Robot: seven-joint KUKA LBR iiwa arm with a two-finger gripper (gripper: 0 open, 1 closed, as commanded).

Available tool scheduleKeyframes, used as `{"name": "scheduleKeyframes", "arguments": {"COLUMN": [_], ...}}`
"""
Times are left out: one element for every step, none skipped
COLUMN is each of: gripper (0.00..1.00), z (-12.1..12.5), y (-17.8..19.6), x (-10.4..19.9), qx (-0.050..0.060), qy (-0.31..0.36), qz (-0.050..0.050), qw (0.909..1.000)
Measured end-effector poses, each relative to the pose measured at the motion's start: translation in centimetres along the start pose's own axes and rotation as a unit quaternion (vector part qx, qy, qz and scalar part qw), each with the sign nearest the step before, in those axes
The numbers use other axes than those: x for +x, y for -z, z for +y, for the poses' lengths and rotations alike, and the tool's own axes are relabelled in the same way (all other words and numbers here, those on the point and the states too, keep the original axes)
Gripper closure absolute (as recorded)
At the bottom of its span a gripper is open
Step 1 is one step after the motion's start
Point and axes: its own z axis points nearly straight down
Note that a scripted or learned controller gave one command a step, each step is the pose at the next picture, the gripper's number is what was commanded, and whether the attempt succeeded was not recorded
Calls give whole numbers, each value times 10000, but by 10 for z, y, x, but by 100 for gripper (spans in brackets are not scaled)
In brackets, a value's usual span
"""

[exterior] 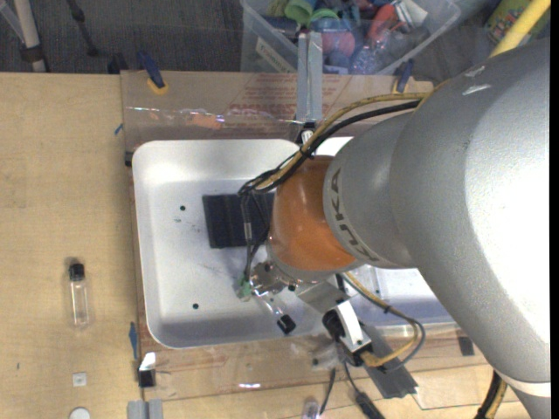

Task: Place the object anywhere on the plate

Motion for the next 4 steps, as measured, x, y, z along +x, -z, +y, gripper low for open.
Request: {"name": "scheduleKeyframes", "arguments": {"gripper": [100,100,100,100], "z": [87,140,151,163], "y": [-6,-9,-11,48], "x": [-8,-10,-65,-47], "qx": [123,155,107,95], "qy": [-1175,1712,3890,4173], "qz": [16,60,87,77], "qw": [9930,9851,9211,9087]}}
